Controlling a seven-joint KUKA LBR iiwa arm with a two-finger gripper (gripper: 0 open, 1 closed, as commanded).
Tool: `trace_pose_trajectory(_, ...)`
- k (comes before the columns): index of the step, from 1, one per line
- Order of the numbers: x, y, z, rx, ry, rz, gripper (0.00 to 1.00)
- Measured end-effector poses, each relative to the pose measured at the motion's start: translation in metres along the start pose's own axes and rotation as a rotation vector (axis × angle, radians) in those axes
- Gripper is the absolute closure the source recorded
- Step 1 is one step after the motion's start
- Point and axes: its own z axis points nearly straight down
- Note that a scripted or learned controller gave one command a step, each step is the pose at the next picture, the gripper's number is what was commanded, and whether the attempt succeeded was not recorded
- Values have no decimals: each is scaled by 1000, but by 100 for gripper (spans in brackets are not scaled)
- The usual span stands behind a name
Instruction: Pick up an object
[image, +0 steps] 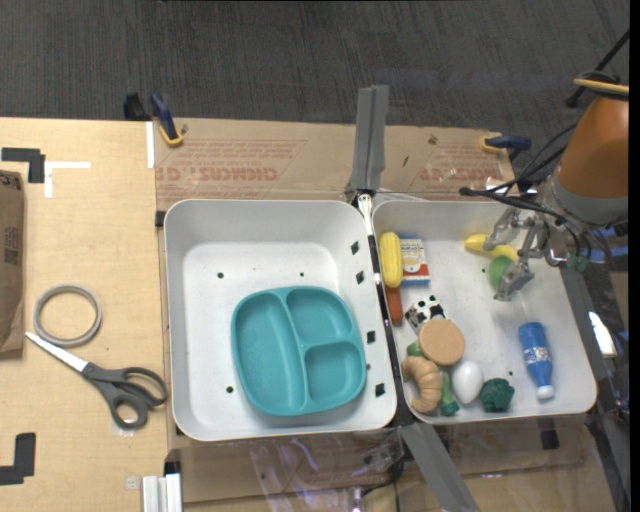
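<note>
Camera view, nearest first: a green broccoli-like toy (497, 393), a white egg (467, 381), a croissant (426, 381) and a blue bottle (536, 358) lie in the right bin (580, 330). Farther back, the gripper (517, 262) hangs over a yellow-green piece (497, 248), partly hidden; whether it is spread or pinching I cannot tell
</note>
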Motion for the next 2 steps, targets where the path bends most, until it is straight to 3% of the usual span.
trace_pose_trajectory(1,-3,13,23,-1,3,110,0)
trace_pose_trajectory(2,-11,32,25,1,18,279,0)
